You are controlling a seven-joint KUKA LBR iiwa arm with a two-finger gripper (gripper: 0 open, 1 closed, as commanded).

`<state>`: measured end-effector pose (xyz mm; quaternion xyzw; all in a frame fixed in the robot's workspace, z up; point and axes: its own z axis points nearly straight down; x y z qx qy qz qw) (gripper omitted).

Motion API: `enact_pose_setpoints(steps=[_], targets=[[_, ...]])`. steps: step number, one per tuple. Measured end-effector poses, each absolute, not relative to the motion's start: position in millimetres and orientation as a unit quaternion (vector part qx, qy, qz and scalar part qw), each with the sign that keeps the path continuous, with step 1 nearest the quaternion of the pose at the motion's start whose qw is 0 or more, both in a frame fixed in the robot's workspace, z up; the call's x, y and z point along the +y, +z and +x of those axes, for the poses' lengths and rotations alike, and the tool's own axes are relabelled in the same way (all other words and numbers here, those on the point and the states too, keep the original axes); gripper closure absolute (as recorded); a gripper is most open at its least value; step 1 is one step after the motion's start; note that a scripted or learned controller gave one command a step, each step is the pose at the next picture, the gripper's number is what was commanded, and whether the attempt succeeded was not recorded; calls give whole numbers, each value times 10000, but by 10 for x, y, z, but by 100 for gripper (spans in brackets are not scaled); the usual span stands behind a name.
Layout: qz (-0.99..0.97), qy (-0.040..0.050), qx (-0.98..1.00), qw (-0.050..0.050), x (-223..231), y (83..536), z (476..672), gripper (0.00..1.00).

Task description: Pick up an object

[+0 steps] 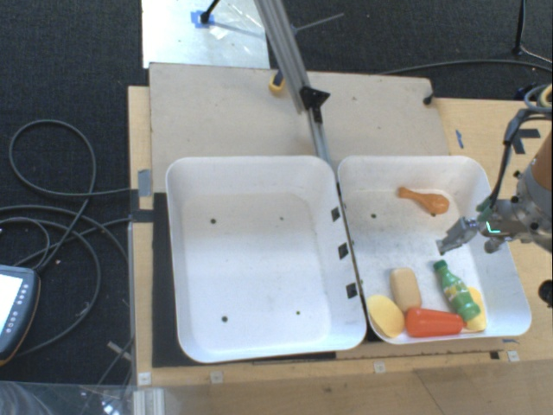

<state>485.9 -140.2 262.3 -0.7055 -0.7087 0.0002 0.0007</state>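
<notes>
While the claw hangs over the right bin, the approach step is judged to be in hand; no object is seen between the fingers. Whether the claw is spread wide or narrow cannot be told from the camera view, since the fingers are small and blurred against the bin floor.

Camera view, right bin: an orange drumstick-shaped toy is noted near the far wall, just up and left of the claw. A green bottle lies near the front right corner, just below the claw. Beside it, along the front wall, a red pepper-like piece, a tan roll and a yellow piece are packed close together, some touching.

Left bin: no objects are noted on its floor.

Next move, as judged: one target is to be chosen, the claw centred above it and lowered. The drumstick stands apart and is likely easier; the clustered items risk a crowded grasp.
</notes>
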Motion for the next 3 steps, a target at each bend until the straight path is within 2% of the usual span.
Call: enact_pose_setpoints(steps=[1, 2, 3], targets=[[-7061, -9, -7081, -10, -1403, 2637, 4866, 0], [-7072, 12, -7071, 21, -1460, 2039, 4823, 0], [-7068, 6, -7074, 20, -1408, 1592, 4874, 0]])
